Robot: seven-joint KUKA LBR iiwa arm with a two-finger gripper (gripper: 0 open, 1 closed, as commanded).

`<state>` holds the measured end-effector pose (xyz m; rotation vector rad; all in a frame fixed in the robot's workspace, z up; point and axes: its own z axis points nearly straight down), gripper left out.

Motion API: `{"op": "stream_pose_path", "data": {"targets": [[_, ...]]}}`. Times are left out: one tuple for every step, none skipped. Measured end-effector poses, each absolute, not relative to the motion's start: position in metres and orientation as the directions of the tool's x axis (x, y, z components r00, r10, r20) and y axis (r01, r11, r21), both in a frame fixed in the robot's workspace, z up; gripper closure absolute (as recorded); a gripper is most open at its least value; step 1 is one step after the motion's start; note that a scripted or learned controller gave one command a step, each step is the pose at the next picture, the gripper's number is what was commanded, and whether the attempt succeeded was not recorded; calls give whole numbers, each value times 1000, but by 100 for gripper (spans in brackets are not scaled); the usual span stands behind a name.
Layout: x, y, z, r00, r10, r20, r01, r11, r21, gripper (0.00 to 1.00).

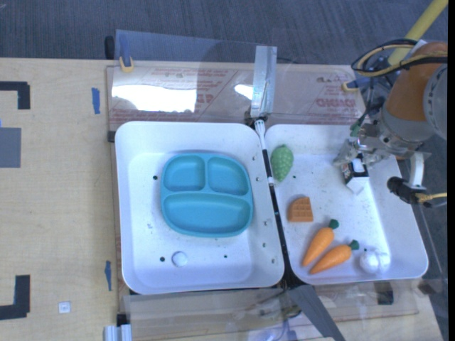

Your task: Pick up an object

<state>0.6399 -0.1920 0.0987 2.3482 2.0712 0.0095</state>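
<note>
The right bin (398, 219) holds a green bumpy vegetable (282, 161) near its left wall, an orange waffle-like wedge (301, 209) in the middle, two carrots (318, 244) (334, 256) toward the front, and a white garlic-like object (371, 261) at the front right. My gripper (355, 168) hangs over the right bin's back right part, apart from all these objects, pointing down. Nothing shows between its fingers.
The left bin (135, 212) holds a blue three-compartment plate (206, 194) and a small white disc (179, 259) near the front. A clear plastic shield (192, 84) and a metal divider post (263, 77) stand behind the bins. Cables (380, 55) hang near the arm.
</note>
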Motion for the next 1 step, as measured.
{"op": "stream_pose_path", "data": {"targets": [[592,-124,206,-56,998,-1,998,56,8,100]]}}
